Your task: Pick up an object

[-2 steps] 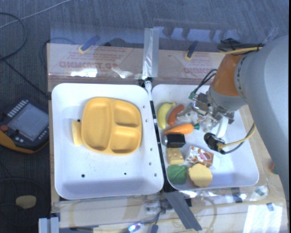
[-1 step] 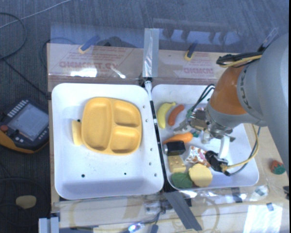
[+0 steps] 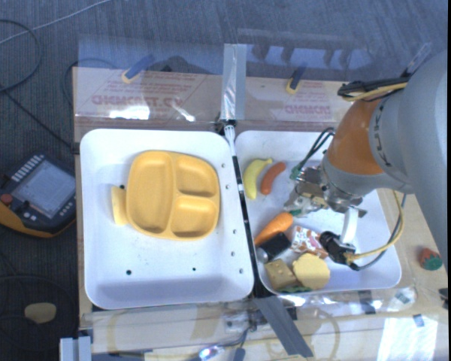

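A bench (image 3: 158,96) covered with cardboard stands on a grey carpeted floor and bears two shallow white bins side by side. The right bin (image 3: 383,273) holds the loose things: a banana (image 3: 252,177) and a small red-orange sausage-shaped piece (image 3: 271,177) lie next to each other near its upper left corner, a carrot (image 3: 275,227) lies lower down, and a pale yellow chunk (image 3: 311,271) sits by the near rim beside a brown block (image 3: 280,274). A small printed packet (image 3: 307,241) lies between the carrot and the gripper (image 3: 325,201), which hangs over the middle of this bin; whether it is spread or pressed together cannot be told. The left bin (image 3: 98,277) holds a yellow divided plate (image 3: 173,194). A handheld controller (image 3: 34,194) lies on the floor to the left.
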`<state>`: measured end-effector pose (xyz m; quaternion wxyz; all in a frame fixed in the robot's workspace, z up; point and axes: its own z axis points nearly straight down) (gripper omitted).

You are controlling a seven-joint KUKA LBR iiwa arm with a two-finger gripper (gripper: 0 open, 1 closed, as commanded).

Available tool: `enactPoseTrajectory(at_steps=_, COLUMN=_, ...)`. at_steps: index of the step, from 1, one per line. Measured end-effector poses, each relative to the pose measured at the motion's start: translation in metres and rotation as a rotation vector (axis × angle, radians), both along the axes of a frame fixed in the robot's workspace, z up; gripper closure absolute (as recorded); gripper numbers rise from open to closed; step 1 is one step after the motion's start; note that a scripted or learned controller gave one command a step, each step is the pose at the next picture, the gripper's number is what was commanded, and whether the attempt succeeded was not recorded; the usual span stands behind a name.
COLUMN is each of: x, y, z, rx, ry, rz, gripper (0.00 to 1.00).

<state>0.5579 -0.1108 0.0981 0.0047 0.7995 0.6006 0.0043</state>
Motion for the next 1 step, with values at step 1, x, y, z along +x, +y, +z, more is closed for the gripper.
enactPoseTrajectory(at_steps=1, x=0.0307, y=0.0331, z=0.1171, rx=0.001, ry=0.017, rz=0.241, gripper=1.00)
